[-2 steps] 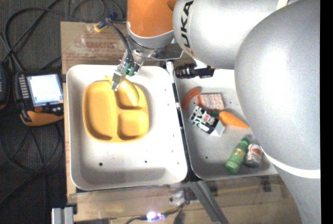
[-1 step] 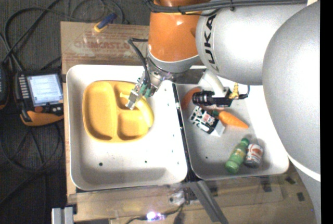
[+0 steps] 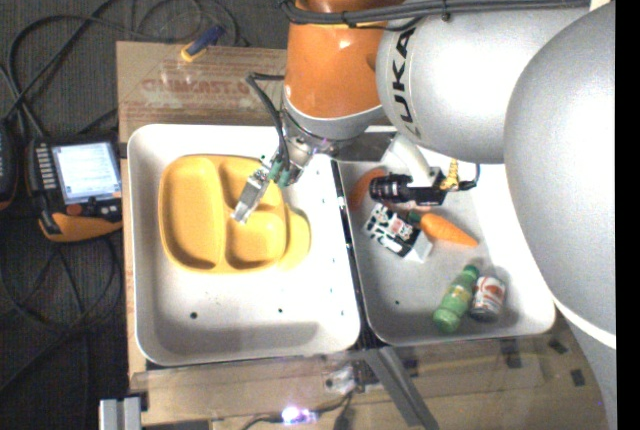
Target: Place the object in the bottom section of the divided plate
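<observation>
The yellow divided plate (image 3: 190, 218) lies in the left white bin (image 3: 200, 323). My gripper (image 3: 248, 202) hangs over the plate's right half, near the ridge between its compartments, slanting down to the left. Nothing is visible in it, and the plate's compartments look bare. In the right bin (image 3: 400, 318) lie an orange carrot (image 3: 447, 232), a green bottle (image 3: 456, 298), a small red and white can (image 3: 489, 296) and a black and white box (image 3: 396, 228).
The arm's orange band and grey body cover the upper right of the view and part of the right bin. An orange scrap (image 3: 357, 194) peeks out by the bins' shared wall. Cables and a small screen device (image 3: 80, 173) lie left of the bench.
</observation>
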You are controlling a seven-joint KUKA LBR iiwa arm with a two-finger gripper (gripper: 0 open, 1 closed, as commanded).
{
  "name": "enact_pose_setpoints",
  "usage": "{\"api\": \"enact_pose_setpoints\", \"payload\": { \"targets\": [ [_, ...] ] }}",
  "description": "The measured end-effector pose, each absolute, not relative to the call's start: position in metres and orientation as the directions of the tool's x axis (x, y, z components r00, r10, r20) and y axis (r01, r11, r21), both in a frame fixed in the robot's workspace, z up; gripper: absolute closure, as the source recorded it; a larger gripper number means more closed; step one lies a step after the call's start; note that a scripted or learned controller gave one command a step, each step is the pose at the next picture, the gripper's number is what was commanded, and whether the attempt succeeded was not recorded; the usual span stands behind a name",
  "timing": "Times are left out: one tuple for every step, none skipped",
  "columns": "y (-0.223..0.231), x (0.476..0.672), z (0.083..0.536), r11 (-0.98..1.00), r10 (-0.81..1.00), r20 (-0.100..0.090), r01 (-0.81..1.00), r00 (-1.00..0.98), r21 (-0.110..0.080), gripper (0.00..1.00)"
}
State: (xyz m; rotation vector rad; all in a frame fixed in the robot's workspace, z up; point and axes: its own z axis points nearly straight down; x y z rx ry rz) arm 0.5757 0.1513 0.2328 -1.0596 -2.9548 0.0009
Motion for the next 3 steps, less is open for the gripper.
{"api": "enact_pose_setpoints", "payload": {
  "targets": [
    [0.106, 0.595, 0.366, 0.911, 0.413, -0.002, 0.413, -0.911, -0.002, 0.0],
    [0.106, 0.596, 0.375, 0.91, 0.414, -0.006, 0.414, -0.91, -0.002, 1.0],
    [0.038, 0.536, 0.283, 0.959, 0.283, -0.001, 0.283, -0.959, -0.001, 1.0]
  ]
}}
